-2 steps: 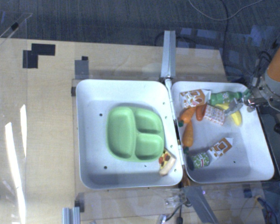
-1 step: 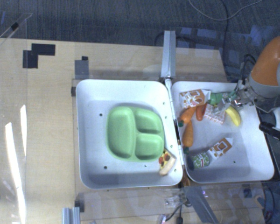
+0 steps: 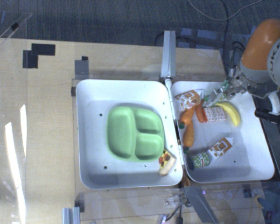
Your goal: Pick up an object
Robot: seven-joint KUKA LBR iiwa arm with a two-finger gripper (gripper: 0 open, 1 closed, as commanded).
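Note:
My gripper [image 3: 215, 97] hangs over the upper part of the right bin [image 3: 252, 167], reaching in from the right. Just below it lie a yellow banana [image 3: 232, 112] and a small red and white carton [image 3: 215, 115]. Left of these, an orange carrot [image 3: 188, 115] rests beside a brown and white carton [image 3: 188, 98]. A second carrot [image 3: 189, 135] lies lower, near the bin's left wall. A brown carton with a green end [image 3: 210, 154] lies toward the front. Nothing is visibly held.
The left bin [image 3: 91, 171] holds a green divided plate [image 3: 134, 132] and a small toy food piece [image 3: 166, 162] in its front right corner. A metal divider [image 3: 168, 59] runs between the bins. Cables trail behind the right bin.

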